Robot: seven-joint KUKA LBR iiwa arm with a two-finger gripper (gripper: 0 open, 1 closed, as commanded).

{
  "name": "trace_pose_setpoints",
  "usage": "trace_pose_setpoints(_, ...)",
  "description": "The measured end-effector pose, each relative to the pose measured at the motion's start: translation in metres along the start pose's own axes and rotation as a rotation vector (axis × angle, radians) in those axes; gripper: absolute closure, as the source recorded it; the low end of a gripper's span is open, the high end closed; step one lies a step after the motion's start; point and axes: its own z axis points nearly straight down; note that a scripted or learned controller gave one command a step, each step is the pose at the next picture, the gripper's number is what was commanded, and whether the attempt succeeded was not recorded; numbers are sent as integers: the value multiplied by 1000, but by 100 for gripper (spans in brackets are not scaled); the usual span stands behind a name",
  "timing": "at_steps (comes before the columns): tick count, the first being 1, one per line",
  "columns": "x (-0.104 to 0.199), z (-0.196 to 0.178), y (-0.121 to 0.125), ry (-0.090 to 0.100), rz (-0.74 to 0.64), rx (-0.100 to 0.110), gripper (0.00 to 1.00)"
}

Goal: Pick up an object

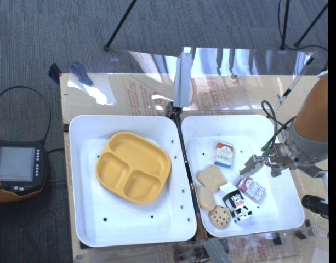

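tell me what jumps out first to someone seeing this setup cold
The yellow divided plate draws the eye first, lying alone in the left bin. Next comes the clutter in the right bin: a toast slice, a cookie and small cartons, with the gripper reaching in from the right just above them.

Bright, sharp view; glare streaks the clear panel [233,64] behind the bins.
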Motion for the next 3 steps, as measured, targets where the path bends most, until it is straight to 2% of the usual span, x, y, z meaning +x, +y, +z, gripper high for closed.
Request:
trace_pose_setpoints(1, 3, 122, 23, 1, 1, 4, 0)
trace_pose_setpoints(2, 18, 137, 20, -9, 10, -19, 0)
trace_pose_setpoints(3, 16, 129, 21, -7, 17, -18, 100)
